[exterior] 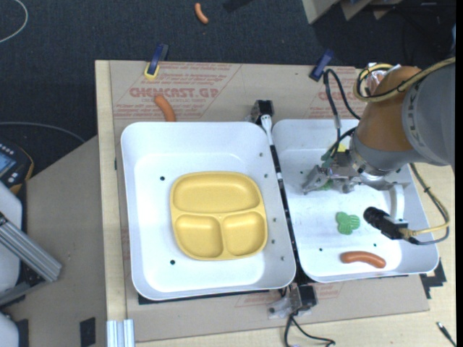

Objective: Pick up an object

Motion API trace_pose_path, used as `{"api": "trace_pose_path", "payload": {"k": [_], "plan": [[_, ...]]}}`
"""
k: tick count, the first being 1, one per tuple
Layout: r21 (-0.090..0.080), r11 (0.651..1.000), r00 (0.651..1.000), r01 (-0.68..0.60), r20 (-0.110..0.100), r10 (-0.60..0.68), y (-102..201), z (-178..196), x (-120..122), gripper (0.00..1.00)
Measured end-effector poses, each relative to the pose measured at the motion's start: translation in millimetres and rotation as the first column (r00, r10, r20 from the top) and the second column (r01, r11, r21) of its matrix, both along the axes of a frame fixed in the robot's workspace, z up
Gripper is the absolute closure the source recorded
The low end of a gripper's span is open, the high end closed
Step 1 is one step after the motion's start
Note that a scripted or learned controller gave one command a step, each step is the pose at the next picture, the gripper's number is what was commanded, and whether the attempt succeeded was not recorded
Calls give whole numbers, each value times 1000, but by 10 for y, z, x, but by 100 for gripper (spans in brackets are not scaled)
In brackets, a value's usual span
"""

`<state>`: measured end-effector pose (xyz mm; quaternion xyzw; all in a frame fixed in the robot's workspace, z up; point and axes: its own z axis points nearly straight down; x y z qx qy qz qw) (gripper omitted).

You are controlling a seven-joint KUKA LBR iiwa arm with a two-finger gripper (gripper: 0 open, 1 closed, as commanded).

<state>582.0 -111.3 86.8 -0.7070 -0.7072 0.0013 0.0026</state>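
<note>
Fingers (311, 183) stood apart over the floor of the right-hand shallow white bin (311, 233), with nothing between them, so the two-finger gripper (329, 182) was empty.

Working from the near edge: closest to us in that right bin lay a small orange-red sausage-shaped toy (363, 259), flat on its side, close to the near wall. Just beyond it sat a little green lumpy piece (347, 223), maybe a toy vegetable, apart from the sausage and nearer the gripper, which hovered farther back and a touch to the left of it.

Either one looked like a fair candidate. Both seemed light and likely soft plastic or rubber. The sausage looked smooth and round, so it could roll or squirt out; a pinch across its middle, square to its length, seemed best. The green piece looked bumpier and grippier, best taken across its widest part.

Over in the left white bin (145, 157) rested a yellow plastic plate with three compartments (217, 215). It looked stiff and broad, too wide for these fingers except at a rim.

Farther back, on the brown cardboard sheet (217, 85) beyond the bins, lay another orange sausage-shaped piece (166, 108), well out of play.
</note>
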Motion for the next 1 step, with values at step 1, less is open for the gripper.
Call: {"api": "trace_pose_path", "payload": {"k": [1], "plan": [[0,1000,1000,1,2,-1,1,-24,-3,0]]}}
